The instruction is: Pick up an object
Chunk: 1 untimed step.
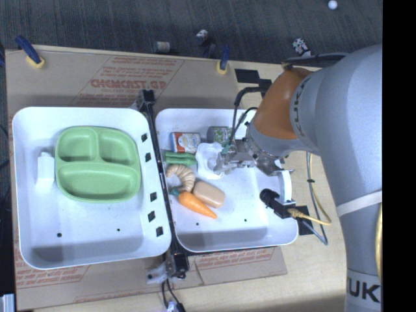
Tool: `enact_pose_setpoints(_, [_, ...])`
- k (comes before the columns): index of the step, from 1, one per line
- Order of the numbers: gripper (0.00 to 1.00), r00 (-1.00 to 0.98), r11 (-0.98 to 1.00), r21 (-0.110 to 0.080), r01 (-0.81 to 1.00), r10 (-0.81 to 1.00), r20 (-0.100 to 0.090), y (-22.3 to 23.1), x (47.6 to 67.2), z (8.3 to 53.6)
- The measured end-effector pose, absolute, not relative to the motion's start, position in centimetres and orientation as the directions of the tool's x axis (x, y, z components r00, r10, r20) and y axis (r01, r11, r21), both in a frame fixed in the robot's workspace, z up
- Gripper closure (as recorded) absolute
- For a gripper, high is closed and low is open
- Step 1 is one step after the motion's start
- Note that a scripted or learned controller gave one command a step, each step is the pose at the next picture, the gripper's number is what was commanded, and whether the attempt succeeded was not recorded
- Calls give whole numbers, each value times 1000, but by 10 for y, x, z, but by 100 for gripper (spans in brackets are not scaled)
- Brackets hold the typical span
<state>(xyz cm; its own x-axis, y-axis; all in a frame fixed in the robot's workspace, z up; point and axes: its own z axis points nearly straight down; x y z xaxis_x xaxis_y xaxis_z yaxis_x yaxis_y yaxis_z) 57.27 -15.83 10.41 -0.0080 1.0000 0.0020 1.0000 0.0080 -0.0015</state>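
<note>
Just then my pincer [220, 163], its state untellable, hovered over a white object [209, 153], with the carrot [196, 203] lying nearer the front-left.

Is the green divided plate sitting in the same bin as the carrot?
No, the green divided plate lies in the left bin, while the carrot lies in the right bin.
</note>
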Motion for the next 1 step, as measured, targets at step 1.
enact_pose_setpoints(1, [100,-4,4,2,1000,1000,-3,-201,493,243])
